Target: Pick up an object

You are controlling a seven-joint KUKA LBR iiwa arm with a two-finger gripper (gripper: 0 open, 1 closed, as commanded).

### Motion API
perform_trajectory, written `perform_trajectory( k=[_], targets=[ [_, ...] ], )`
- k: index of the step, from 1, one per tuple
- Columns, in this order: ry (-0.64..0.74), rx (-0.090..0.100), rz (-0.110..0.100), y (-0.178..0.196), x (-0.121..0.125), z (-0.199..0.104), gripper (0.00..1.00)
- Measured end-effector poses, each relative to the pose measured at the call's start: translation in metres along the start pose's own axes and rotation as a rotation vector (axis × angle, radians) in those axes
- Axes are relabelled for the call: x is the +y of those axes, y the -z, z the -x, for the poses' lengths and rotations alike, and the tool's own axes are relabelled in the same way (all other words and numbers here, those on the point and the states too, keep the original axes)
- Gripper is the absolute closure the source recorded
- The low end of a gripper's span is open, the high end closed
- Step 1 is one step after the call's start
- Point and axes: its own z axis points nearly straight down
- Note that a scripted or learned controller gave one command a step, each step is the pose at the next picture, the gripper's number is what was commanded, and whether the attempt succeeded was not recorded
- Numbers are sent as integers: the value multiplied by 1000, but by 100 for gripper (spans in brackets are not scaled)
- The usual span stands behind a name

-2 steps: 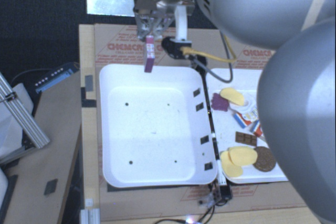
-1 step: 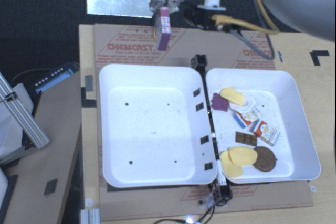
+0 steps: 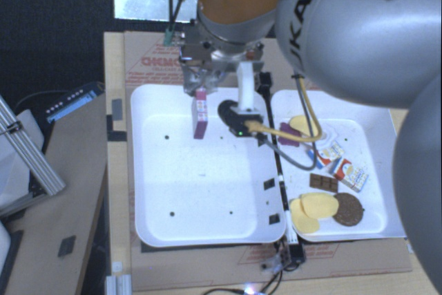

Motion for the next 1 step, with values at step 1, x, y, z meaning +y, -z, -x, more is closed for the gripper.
perform_trajectory(
  k=[1],
  targets=[
    [5, 11, 24, 116, -46, 0, 100]
  ],
)
